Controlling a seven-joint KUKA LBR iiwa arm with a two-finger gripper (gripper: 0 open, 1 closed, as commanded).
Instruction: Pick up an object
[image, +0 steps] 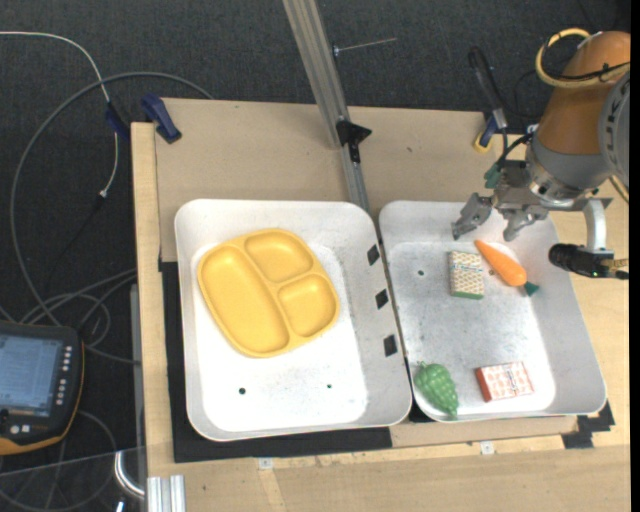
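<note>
My gripper (494, 222) hangs over the far edge of the right bin (440, 300), its two fingers spread open with nothing between them. Just below it lies an orange carrot (501, 262) with a green tip, pointing toward the bin's right side. Left of the carrot is a pale, speckled sponge-like block (466, 274). A small red and white box (504, 381) rests near the bin's front right. A green bumpy toy (436, 387) sits at the bin's front left corner.
The left bin (200, 400) holds a yellow divided plate (267, 290). A metal pole (325, 90) slants up from between the bins at the back. Blue clamps (160, 118) sit on the bench's far corners. A tablet (35, 385) lies off the bench at left.
</note>
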